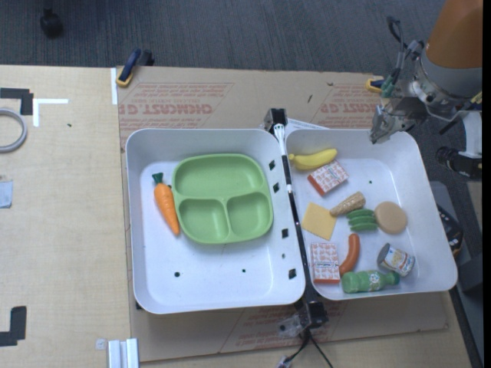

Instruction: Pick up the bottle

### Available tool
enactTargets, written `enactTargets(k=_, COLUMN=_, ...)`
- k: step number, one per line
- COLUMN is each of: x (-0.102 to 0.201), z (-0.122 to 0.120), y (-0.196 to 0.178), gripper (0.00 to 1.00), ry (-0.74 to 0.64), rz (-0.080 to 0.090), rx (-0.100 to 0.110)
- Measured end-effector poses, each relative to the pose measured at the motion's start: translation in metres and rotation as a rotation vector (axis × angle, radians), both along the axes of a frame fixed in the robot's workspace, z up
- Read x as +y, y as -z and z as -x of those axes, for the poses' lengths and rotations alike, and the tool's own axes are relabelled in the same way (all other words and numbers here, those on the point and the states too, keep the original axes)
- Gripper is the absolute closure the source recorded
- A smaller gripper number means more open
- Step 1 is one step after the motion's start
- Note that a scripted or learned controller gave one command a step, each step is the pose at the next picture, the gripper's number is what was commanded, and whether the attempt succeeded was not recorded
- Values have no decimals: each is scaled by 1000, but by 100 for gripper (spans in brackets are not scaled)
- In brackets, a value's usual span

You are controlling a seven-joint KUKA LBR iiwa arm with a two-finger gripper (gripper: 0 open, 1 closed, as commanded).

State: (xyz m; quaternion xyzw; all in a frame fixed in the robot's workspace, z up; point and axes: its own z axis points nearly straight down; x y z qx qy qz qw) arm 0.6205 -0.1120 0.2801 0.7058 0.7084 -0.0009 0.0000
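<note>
— Orange band (460, 14) of the arm, top right, sits highest and closest to the lens. Below it?

— Straight below it is the claw (383, 126), hanging over the far rim of the right bin (391, 167). Whether it is apart or together, I cannot tell. Nothing shows clamped in it.

— What lies closest to the claw?

— A banana (313, 158), to the claw's left and a little nearer us, by the far wall. Just past that, a red-and-white carton (328, 177).

— Further from the claw?

— A bread stick (347, 204), green pods (362, 219) and a tan bun (391, 217) in a loose row, the bun almost directly below the claw in the view. A cheese slice (318, 221) lies left of them.

— And the bottle?

— The bottle (370, 280) is green, lying on its side against the near wall, well apart from the claw, at the opposite end of that bin. A can (397, 261) is just beside it on the claw's side, and a sausage (350, 253) reaches down to it. A second carton (324, 261) lies left of the sausage.

— Farthest out?

— Far left of the claw, the left bin (230, 274) holds a green tray (223, 198) with a carrot (166, 208) alongside its far-left edge.
</note>
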Motion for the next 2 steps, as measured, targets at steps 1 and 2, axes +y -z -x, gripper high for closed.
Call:
enactTargets(k=1, x=108, z=20, y=76, gripper=100, ry=13, rz=-1, rx=0)
enactTargets(k=2, x=189, z=85, y=88, gripper=100, ry=-30, rz=-1, rx=1)
